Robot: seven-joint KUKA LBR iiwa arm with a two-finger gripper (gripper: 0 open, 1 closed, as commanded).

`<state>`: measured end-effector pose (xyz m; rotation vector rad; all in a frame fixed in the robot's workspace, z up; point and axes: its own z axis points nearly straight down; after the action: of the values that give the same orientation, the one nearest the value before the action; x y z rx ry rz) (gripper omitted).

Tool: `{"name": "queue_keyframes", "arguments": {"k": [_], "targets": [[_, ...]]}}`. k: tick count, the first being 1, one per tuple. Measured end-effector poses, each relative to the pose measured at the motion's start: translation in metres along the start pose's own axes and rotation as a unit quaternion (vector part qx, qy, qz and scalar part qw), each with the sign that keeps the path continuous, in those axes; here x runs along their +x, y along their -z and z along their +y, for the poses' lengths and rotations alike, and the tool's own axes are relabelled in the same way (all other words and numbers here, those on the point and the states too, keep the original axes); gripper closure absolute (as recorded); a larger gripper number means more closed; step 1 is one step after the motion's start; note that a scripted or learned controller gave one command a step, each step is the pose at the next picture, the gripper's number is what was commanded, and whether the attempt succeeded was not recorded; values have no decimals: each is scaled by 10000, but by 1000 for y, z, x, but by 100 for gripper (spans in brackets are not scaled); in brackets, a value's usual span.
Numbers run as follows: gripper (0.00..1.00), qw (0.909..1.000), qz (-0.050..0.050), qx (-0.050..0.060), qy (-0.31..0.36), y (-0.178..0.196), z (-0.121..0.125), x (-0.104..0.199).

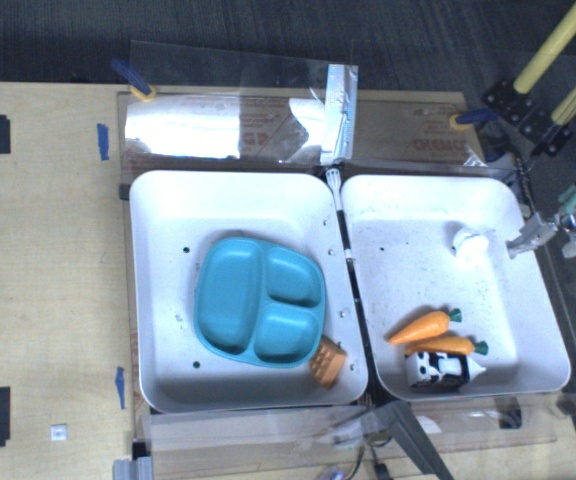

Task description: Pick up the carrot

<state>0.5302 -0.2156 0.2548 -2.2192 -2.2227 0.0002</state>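
Camera view from above has the carrot [423, 326] lying on its side in the right bin [528, 318], in the near half, with its green end pointing toward the bin's right wall. A second carrot [451, 345] lies just beside it on the near side, roughly parallel. A small black-and-white toy [438, 368] sits against that one at the bin's front edge. Farther back in the same bin lies a small white lump [468, 240].

The left bin [158, 268] holds a blue divided plate [260, 300], and a small orange-brown object [327, 362] sits at the plate's near right corner. Both bins sit on a pale wooden bench [43, 268], with dark floor beyond.

At the right rim of the right bin, some metal parts look like the gripper [553, 230], but they are cut off and cluttered. I cannot tell whether it is apart or together. It stands well apart from the carrot, farther back and to the right, with nothing visibly in it.
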Motion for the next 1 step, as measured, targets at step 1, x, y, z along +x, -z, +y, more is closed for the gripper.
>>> {"name": "queue_keyframes", "arguments": {"k": [1], "targets": [[0,9999,13,36,106,-117,-24,61]]}}
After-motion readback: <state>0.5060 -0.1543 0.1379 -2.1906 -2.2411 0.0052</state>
